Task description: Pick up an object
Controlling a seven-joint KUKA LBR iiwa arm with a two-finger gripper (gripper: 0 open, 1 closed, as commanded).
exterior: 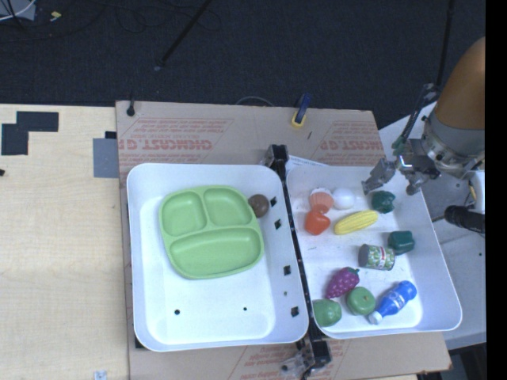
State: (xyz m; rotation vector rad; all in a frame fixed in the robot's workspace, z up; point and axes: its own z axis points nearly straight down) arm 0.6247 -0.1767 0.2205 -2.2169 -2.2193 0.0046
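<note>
Lowest in the frame, along the right bin's [444,311] bottom edge, sit a green apple [326,313], a second green fruit [361,300] and a blue bottle [394,300], with purple grapes [342,282] just above them. Mid-bin lie a small can [377,256], a dark green block [400,241], a corn cob [356,222] and a red-orange piece [317,222]; a white egg [344,198] lies nearer the top edge. Bare white floor remains along the bin's right wall.

At the upper right, the gripper [396,177] hangs over the bin's top right corner with its two fingers spread apart and nothing between them. A dark green toy [383,202] lies just below it.

Across the divider, the left bin [158,315] holds a green tray [211,232] in its upper half, a brown ball [258,205] touching the tray's right rim. Its lower half is bare. Both bins rest on a cardboard sheet [198,137] on the surface [55,252].
</note>
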